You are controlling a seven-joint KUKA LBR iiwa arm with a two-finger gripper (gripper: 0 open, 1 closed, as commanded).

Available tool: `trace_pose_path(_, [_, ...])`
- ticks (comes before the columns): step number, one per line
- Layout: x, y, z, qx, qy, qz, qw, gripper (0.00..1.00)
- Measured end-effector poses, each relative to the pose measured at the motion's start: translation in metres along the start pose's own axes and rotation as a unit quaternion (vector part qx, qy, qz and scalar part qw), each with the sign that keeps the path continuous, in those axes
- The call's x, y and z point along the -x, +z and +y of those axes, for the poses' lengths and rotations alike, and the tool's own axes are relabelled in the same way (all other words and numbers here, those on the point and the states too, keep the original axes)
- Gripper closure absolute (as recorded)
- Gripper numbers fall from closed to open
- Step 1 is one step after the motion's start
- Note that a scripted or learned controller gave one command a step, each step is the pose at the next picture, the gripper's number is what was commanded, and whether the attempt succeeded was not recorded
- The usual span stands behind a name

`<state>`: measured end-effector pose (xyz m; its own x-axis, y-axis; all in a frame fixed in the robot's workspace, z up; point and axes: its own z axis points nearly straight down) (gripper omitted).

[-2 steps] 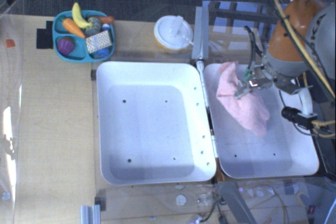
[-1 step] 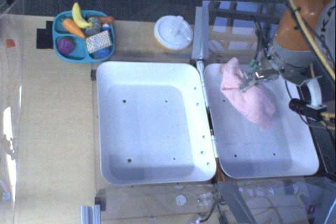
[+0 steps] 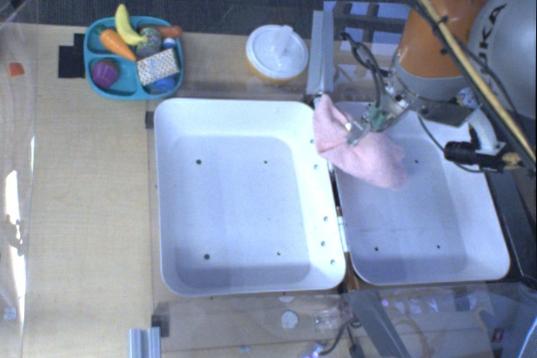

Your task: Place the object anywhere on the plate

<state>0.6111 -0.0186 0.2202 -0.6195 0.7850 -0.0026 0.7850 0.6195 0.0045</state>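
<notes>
Over on the far left of the pale wooden counter [image 3: 75, 180] sits a blue sectioned plastic plate [image 3: 132, 59] loaded with toy food: a yellow banana, an orange carrot, something purple and a speckled block. Next along the back edge is a round white lidded container with a yellow rim [image 3: 278, 52]. Below these lies the left shallow white bin [image 3: 243, 197], and beside it the right shallow white bin [image 3: 428, 214], the two touching along their inner walls. A soft pink cloth [image 3: 362, 153] hangs over that shared edge, most of it on the right bin's side with one corner poking up over the left bin's rim. The gripper [image 3: 366, 127] of the grey arm with the orange band [image 3: 445, 21] comes in from the right and sits right at the cloth's top fold, and the jaws look pinched narrowly on a bit of the fabric, though I can't be sure the hold is firm. If the pinch is that slight, the cloth could slip free on the long carry to the plate, or drag along the bin wall. The plate is already crowded, so the cloth may knock toys off. The fingertips are small and blurred, and the arm's upper body is cut off at the right.
</notes>
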Motion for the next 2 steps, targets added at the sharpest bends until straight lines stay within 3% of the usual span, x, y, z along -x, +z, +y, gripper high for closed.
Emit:
trace_pose_path(1, [-0.031,-0.011,0.039,0.000,-0.200,0.000,0.9798,1.00])
trace_pose_path(2, [-0.066,-0.018,0.071,0.001,-0.392,0.000,0.9201,1.00])
